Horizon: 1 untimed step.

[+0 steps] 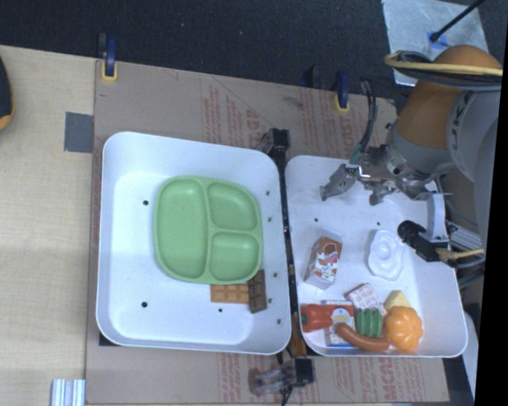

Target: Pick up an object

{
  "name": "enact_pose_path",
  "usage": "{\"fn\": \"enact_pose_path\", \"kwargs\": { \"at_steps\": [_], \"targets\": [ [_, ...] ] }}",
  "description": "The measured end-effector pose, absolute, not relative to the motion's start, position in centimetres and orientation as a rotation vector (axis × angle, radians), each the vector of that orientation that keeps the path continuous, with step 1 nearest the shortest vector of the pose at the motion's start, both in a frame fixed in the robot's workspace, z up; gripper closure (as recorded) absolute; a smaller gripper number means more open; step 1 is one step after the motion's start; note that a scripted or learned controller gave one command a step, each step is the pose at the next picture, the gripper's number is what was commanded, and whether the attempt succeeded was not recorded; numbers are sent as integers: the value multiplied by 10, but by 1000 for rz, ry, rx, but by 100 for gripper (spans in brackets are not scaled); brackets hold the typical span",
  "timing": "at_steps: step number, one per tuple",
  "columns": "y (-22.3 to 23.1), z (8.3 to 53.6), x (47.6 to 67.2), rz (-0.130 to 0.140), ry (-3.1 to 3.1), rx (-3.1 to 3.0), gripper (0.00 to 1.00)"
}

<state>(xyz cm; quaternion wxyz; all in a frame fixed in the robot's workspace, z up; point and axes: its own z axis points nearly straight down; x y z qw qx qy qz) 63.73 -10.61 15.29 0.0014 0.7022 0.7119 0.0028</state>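
My gripper (352,194) hangs over the far end of the right bin (309,183), its two fingers spread open with nothing between them. Nearer in that bin lie a small brown packet (324,261) and a white moulded object (384,255). At the bin's near end sit an orange ball (404,327), a green pepper-like piece (368,323), a red piece (319,317), a sausage (361,340), a small printed box (365,296) and a yellow wedge (396,298). The gripper stands apart from all of them.
The left bin (115,230) holds a green divided plate (207,229), with an orange block (227,293) and a brown block (257,292) at the plate's near edge. The arm's grey and orange body (439,108) looms over the far right. A black part (418,241) juts over the right bin's right side.
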Motion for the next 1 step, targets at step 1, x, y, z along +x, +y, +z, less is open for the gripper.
{"fn": "enact_pose_path", "kwargs": {
  "at_steps": [1],
  "targets": [
    [-94,88,600,-11,2231,2225,0]
  ]
}}
